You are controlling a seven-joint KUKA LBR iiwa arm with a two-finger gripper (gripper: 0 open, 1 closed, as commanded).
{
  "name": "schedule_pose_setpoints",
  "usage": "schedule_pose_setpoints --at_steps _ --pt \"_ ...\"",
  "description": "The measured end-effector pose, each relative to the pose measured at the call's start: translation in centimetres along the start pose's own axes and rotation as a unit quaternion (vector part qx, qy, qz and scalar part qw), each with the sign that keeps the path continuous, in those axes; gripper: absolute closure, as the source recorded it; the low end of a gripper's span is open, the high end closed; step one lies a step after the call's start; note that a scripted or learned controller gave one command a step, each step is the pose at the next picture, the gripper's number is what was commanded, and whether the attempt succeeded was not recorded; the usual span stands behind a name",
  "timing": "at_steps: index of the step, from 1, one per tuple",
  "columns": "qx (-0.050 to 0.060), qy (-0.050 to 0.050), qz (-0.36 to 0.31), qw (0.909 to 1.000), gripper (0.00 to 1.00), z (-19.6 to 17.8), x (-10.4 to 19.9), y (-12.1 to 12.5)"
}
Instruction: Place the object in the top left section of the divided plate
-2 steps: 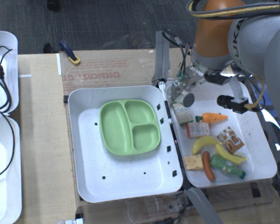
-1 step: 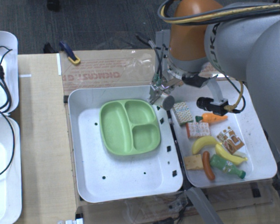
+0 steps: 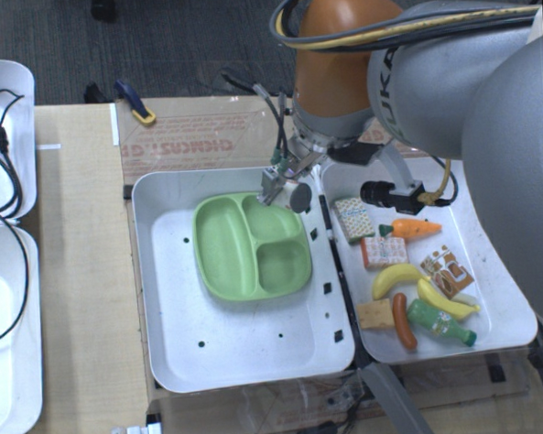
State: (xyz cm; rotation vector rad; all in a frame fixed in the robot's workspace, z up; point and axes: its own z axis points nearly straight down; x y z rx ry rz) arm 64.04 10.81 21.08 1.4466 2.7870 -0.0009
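Note:
A light green divided plate [image 3: 251, 247] lies in the left white bin [image 3: 166, 291]. It has one long section on the left and two smaller ones on the right. My gripper [image 3: 285, 189] hangs over the plate's far right corner, close to the wall between the two bins. The wrist and the orange band block the view from above, and I see no object clearly at the gripper's tip. Toy foods lie in the right bin [image 3: 500, 271], among them a carrot [image 3: 415, 228], a banana [image 3: 394, 278] and a green bottle [image 3: 440, 324].
The right bin also holds a checkered packet [image 3: 353, 218], a red-and-white pack [image 3: 384, 250], a brown box [image 3: 447, 270], a second banana [image 3: 447, 300], a cheese wedge [image 3: 377, 316] and a sausage [image 3: 404, 322]. Cardboard [image 3: 202, 133] lies behind the bins. The arm's bulk covers the upper right.

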Motion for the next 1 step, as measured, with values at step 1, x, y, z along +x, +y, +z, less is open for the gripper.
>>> schedule_pose_setpoints --at_steps 1 --pt "0.0 0.0 0.0 1.0 0.0 0.0 -0.02 -0.01"
